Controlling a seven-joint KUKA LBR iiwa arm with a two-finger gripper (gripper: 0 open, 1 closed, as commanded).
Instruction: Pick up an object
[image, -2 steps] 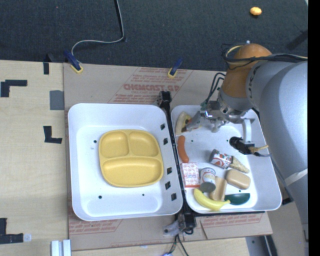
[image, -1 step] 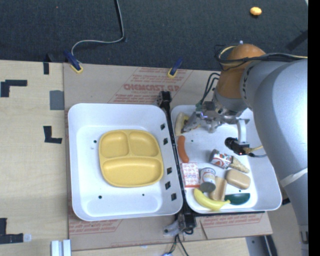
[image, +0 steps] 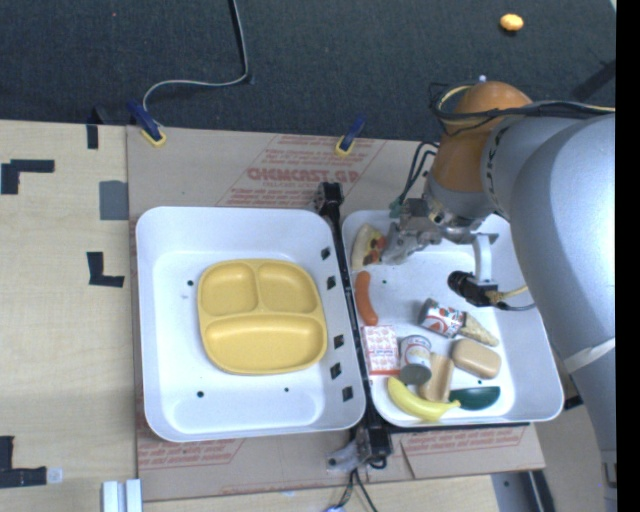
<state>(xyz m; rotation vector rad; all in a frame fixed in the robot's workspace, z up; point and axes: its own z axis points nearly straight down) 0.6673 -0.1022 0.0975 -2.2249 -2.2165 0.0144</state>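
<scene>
Right bin (image: 540, 400) crowded: hot dog (image: 366, 298), red-white packet (image: 380, 349), small can (image: 441, 319), banana (image: 415, 401). Packet print too small to read. "CHEMCAST" legible on cardboard (image: 290, 175). Gripper (image: 393, 245) lowered over bin's far-left corner; grip state impossible to tell.

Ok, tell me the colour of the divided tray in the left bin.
Yellow; the divided tray shows in the camera view.

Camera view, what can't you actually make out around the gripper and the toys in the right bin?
- Gripper: fingers blurred and small in the camera view, so open or shut is unclear.
- Item under the gripper: partly covered by it, identity unclear.
- Right bin: far side hidden by the grey arm.
- Small can: label too small to read.
- Banana and green toy: overlapped by neighbouring pieces.
</scene>
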